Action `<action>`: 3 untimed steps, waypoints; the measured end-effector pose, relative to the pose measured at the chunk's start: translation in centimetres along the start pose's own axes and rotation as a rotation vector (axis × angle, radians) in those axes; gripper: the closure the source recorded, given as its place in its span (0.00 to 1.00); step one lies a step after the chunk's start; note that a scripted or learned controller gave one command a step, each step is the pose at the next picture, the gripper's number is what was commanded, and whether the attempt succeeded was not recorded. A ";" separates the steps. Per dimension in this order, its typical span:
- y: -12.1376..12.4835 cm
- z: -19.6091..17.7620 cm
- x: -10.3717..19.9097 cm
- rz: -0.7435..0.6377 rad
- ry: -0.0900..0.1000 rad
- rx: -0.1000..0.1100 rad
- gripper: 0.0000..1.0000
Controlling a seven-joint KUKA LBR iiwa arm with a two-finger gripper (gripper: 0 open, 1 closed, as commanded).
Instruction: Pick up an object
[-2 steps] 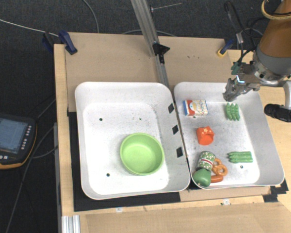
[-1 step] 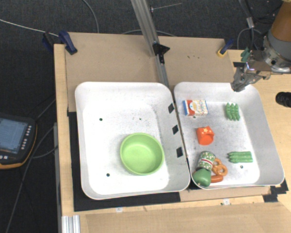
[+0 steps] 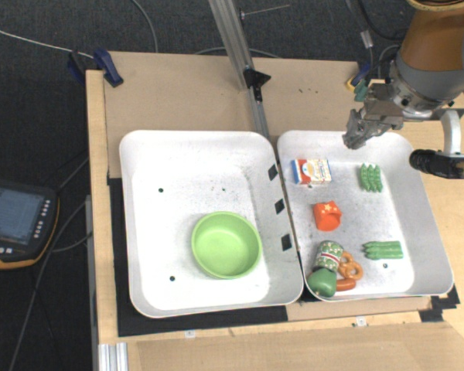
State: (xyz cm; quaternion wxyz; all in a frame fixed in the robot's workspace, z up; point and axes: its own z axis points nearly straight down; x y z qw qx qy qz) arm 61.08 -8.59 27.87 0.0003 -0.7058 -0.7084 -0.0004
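My gripper (image 3: 356, 136) hangs above the far edge of the right bin (image 3: 425, 230), with nothing seen between its fingers. Below and left of it lies a small carton (image 3: 310, 171) in white, blue and red. An orange-red block (image 3: 327, 216) sits near the bin's middle. Two green ridged pieces lie toward the right: one (image 3: 370, 178) near the back, another (image 3: 383, 250) nearer the front. At the front left corner sits a cluster: a patterned can (image 3: 329, 254), a pretzel-like piece (image 3: 349, 269) and a green rounded thing (image 3: 322, 282).
The left bin (image 3: 162, 184) holds a light green bowl (image 3: 226, 244). A metal pole (image 3: 232, 29) slants down to the divide between the bins. A handheld pendant (image 3: 15, 219) lies off the bench at the left.
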 end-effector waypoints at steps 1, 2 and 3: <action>0.9 -0.1 4.7 -0.001 0.000 -0.001 1.00; 1.4 0.5 10.8 -0.002 0.000 0.000 1.00; 1.9 2.4 15.2 0.000 0.000 0.002 1.00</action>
